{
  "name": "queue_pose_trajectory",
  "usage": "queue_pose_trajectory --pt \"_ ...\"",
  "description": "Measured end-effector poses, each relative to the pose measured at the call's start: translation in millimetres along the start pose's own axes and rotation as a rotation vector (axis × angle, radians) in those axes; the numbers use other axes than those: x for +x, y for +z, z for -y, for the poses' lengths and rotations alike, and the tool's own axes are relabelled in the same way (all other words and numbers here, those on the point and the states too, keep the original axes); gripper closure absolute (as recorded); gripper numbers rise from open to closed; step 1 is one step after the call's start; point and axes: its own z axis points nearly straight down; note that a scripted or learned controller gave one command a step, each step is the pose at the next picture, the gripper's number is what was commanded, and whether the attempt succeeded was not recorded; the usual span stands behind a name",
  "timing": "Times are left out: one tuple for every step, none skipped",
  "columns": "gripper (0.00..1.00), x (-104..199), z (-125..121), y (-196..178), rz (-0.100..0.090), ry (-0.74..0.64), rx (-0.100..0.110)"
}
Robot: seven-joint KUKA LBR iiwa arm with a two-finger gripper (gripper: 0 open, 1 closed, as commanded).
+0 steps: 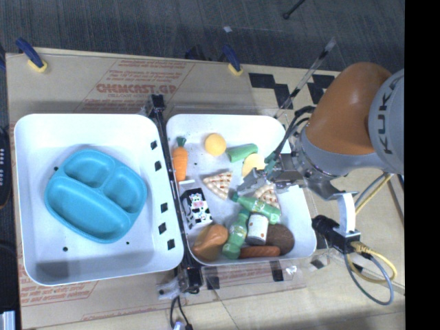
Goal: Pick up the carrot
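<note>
I see the small orange carrot with a green top [180, 159] lying along the left wall of the right white bin [297, 215], close to the divider. My gripper [253, 181] hangs over the middle of that bin, above a pizza slice toy [218, 183] and near a yellow lemon-like ball [215, 144], well apart from the carrot. I cannot tell how it is set. The left white bin [27, 205] holds a blue divided plastic plate [95, 194].
</note>
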Motion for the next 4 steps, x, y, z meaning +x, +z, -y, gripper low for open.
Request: queue_pose_trajectory --pt "0.00 33 6 122 -0.001 0.160 -0.001" --pt "0.00 22 -74 145 -0.003 0.142 -0.021" --pt "0.00 28 -152 155 0.002 0.293 0.034" --pt "0.00 23 -148 155 -0.007 0.827 0.026"
